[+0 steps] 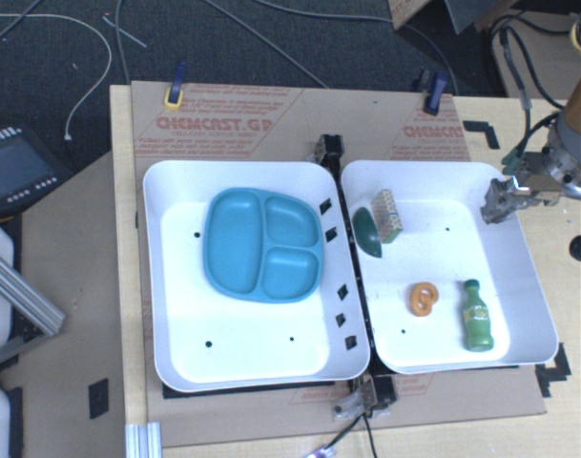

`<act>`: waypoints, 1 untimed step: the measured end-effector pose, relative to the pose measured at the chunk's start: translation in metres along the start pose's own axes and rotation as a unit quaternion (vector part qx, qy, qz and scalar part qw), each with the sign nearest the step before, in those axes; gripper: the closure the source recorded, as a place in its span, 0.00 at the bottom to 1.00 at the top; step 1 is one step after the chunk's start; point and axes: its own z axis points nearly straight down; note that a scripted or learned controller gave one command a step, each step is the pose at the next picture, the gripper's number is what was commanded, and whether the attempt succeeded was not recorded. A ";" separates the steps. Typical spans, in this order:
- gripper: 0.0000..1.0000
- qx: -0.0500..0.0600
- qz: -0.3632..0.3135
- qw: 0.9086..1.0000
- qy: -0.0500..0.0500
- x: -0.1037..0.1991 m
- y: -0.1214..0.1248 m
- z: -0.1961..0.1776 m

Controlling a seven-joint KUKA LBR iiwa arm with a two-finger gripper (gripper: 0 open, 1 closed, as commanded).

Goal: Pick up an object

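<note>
Nearest the camera, at the front of the right bin (519, 256), stands my likeliest pick: a small green bottle (477, 316), lying lengthwise with its cap toward the back. Just beside it to the left sits an orange pretzel-shaped piece (423, 300), apart from the bottle. Further back, close to the wall between the bins, a dark green leaf-like thing (367, 232) touches a pale striped piece (389, 213). The left bin (176, 256) holds a blue divided plate (263, 244), flat and broad, a poor choice for two fingers.

My tool (500, 200) hangs over the right bin's back right edge, near its rim and well apart from every object. It has hold of nothing; how far it stands open I cannot tell at this angle.

I judge the step in hand to be choosing and approaching. To do it well, I would go for the bottle: it lies alone, so I should come straight down over its middle, turn the fingers across its narrow width, and keep clear of the pretzel piece and the front wall before closing.
</note>
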 end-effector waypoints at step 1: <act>1.00 0.004 -0.001 1.000 0.002 0.047 0.006 0.016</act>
